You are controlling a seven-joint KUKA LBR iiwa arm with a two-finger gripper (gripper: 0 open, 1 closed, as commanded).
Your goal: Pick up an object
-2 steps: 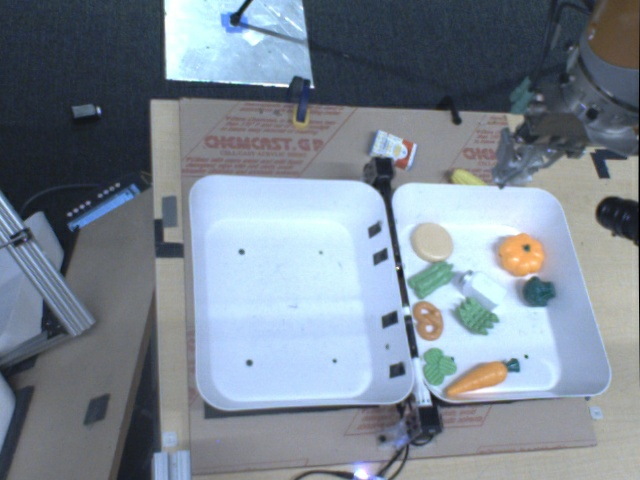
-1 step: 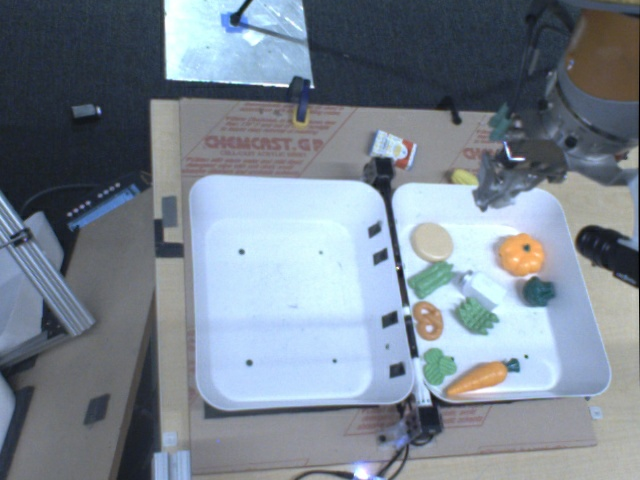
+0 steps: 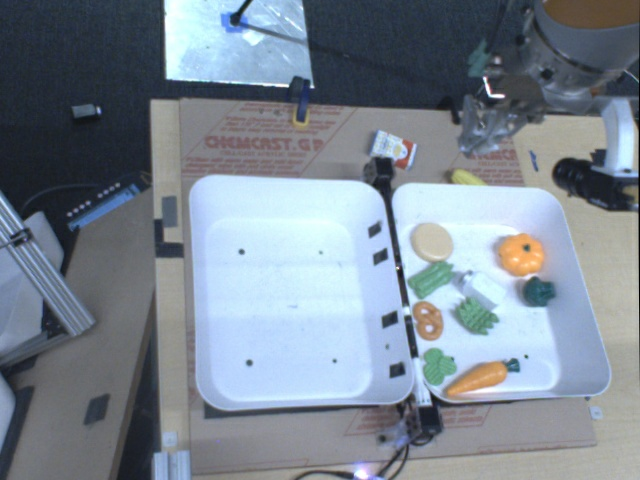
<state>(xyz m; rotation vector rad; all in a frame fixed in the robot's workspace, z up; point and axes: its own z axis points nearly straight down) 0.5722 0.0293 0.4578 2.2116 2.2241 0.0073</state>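
Grey metal hand (image 3: 487, 128) hovers past far rim of right shallow white plastic bin (image 3: 575, 268); open or closed, cannot tell. Small orange plastic pumpkin (image 3: 522, 254) lies below hand in bin: likely light, rigid, slippery; grip across middle.

A single camera is looking down on the bench (image 3: 300, 128) from above, tilting at a slant rather than pointing straight down, so the far bench edge is lying toward 12 o'clock and the near edge toward 6 o'clock. It is sitting far enough back to be taking in both white bins whole: the left bin (image 3: 215, 268) toward 9 o'clock and the right bin (image 3: 570, 298) toward 3 o'clock. Dark floor is showing beyond the bench at 11 o'clock. The arm (image 3: 580, 18) is entering the picture at 1 o'clock.
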